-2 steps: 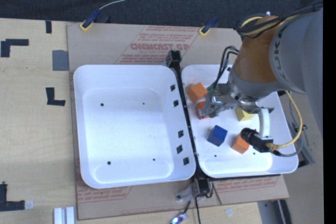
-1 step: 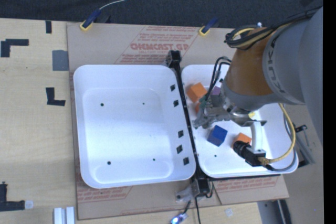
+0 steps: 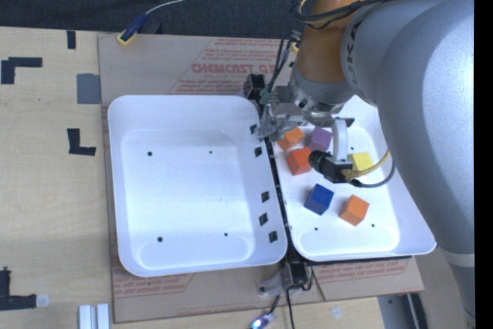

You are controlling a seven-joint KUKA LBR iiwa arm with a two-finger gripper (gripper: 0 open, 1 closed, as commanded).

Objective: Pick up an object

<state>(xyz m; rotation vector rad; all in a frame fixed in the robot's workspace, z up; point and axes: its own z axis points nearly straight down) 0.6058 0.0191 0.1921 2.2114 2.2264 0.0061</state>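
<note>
Several small blocks lie in the right bin (image 3: 385, 243): an orange block (image 3: 290, 139), a red-orange block (image 3: 299, 161), a purple block (image 3: 320, 139), a yellow block (image 3: 360, 161), a blue block (image 3: 318, 199) and another orange block (image 3: 353, 209). My gripper (image 3: 308, 127) hangs low over the bin's far left part, right above the orange and purple blocks. The wrist hides its tips, and I see no block lifted off the bin floor.
The left bin (image 3: 123, 166) stands beside the right one, with a black-marked divider (image 3: 266, 189) where they meet. The grey arm (image 3: 416, 73) covers the right bin's far right side. A cable (image 3: 166, 4) lies on the bench at the back.
</note>
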